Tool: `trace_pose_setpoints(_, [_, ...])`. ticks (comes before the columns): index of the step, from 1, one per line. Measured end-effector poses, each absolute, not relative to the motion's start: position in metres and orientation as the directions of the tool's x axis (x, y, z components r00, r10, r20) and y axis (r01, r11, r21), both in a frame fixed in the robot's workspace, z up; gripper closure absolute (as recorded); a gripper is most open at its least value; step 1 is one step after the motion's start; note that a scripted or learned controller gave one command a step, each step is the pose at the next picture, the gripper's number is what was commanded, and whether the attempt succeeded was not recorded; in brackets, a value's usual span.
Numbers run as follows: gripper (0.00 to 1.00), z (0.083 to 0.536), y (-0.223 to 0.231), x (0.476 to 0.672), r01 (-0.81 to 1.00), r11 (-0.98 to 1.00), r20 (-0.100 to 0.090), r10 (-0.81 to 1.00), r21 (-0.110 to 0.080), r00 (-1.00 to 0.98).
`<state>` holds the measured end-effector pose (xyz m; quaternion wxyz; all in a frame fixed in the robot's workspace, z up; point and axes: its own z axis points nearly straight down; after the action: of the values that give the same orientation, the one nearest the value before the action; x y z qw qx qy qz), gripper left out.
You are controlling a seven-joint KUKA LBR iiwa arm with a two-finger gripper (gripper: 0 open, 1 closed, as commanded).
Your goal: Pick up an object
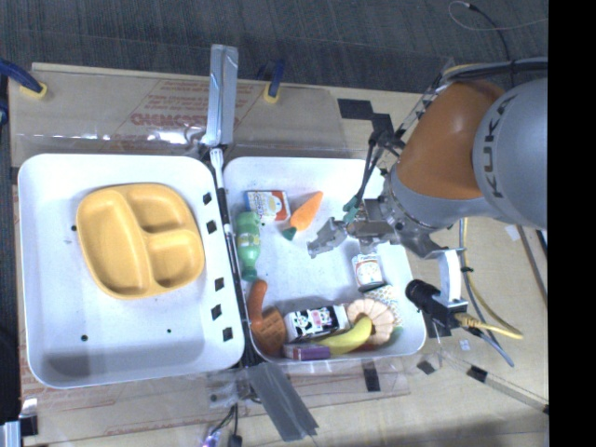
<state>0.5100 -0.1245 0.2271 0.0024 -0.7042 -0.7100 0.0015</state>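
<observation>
Tool (326, 237) hangs over the right bin (279, 170), just right of the carrot (305, 210) and above open bin floor. Nothing sits between its fingers; how far they are parted, cannot tell. Task not yet done: no object lifted. Candidates all lie in the right bin: carrot and juice carton (267, 203) left of the tool, small jar (369, 272) just below-right, banana (343, 339) well below. Yellow tray (140, 238) occupies the left bin (47, 343).
</observation>
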Motion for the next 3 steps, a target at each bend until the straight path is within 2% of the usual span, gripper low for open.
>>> trace_pose_setpoints(1, [0.0, 0.174, -0.187, 0.545, 1.0, 0.014, 0.0, 1.0, -0.004, -0.014])
trace_pose_setpoints(2, [0.0, 0.117, -0.206, 0.541, 0.992, 0.119, -0.01, 0.993, 0.03, -0.119])
trace_pose_setpoints(3, [0.0, 0.111, -0.208, 0.515, 0.989, 0.139, -0.019, 0.99, 0.046, -0.139])
